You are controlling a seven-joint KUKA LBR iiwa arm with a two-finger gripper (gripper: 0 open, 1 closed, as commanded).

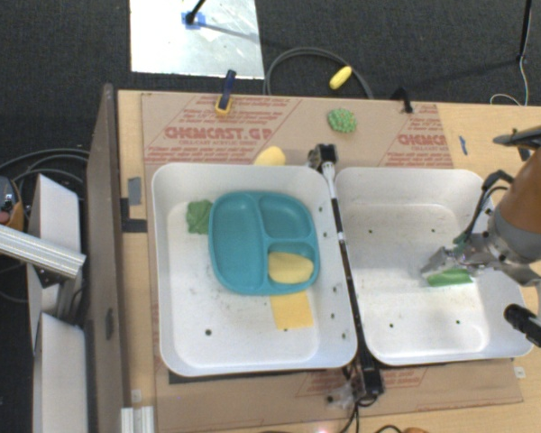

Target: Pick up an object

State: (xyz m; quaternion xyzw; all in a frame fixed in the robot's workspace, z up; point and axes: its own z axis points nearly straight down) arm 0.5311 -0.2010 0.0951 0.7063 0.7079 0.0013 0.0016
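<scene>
The arm is reaching into the right bin from the right edge of the bench, and the hand is sitting low over a green object that is lying on the bin floor, toward the bin's right wall. The metal fingers are spreading to a moderate width just above and beside the green piece; I cannot see the piece between them, so the hand is not holding anything. As I judge it, the task is at the grasping step: the approach is done, while closing and lifting are left. The green object is long and flat, and its long axis is running nearly parallel to the bench's front edge, with one end pointing toward the left bin.
</scene>
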